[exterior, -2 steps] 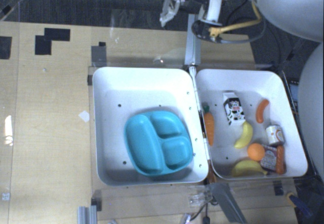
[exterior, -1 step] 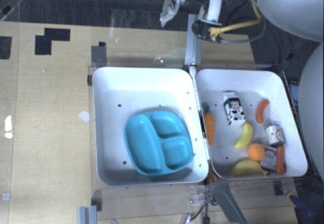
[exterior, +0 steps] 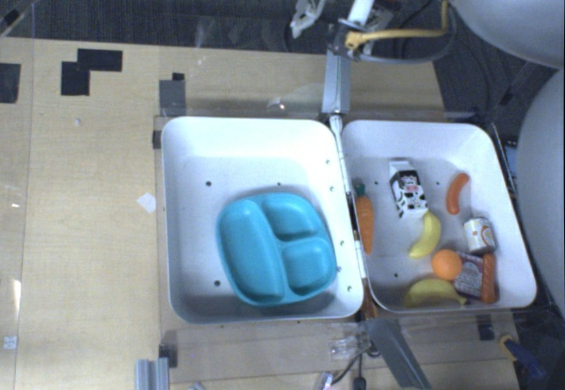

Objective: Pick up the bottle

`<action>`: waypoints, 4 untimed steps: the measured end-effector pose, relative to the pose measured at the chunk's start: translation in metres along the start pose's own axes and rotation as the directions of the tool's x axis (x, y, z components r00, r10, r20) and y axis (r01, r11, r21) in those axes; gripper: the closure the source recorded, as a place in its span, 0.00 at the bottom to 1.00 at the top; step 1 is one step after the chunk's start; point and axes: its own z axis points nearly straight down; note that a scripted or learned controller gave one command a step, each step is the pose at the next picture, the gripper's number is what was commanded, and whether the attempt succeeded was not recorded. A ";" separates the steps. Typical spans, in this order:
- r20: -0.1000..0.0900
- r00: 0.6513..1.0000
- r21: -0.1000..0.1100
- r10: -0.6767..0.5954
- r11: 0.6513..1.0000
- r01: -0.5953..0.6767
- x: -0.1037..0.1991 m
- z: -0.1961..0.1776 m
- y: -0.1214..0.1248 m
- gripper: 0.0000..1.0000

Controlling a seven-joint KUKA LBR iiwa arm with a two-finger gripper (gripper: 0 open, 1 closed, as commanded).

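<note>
Viewing the bench from above, I find the small white bottle with black cow-patch markings (exterior: 407,190) in the far-left part of the right-hand shallow white bin (exterior: 508,203). It lies apart from the orange carrot (exterior: 364,222) on its left and the yellow banana (exterior: 426,236) just near of it. Its long axis runs roughly far to near, tilted slightly rightward at the near end. I cannot say which end carries the cap. I judge it light, stiff and smooth-skinned, likely to roll or slip, so I would take it across the narrow width at mid-body, closing crosswise to the long axis. The grey arm's two-finger gripper (exterior: 328,16) hangs well beyond the far edge of both bins, holding nothing I can see; how wide it stands I cannot tell. A blue divided plastic tray (exterior: 278,247) occupies the left-hand bin (exterior: 190,203).
</note>
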 end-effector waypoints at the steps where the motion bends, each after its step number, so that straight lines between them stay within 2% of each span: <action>1: 0.000 1.000 0.000 0.000 1.000 0.000 0.000 0.000 0.000 0.00; 2: 0.000 1.000 0.000 0.000 1.000 0.000 0.000 0.000 0.000 0.00; 3: -0.002 1.000 -0.003 -0.008 1.000 0.008 0.002 -0.012 -0.001 1.00; 4: 0.002 0.980 0.003 0.199 0.980 -0.199 0.081 0.034 -0.034 1.00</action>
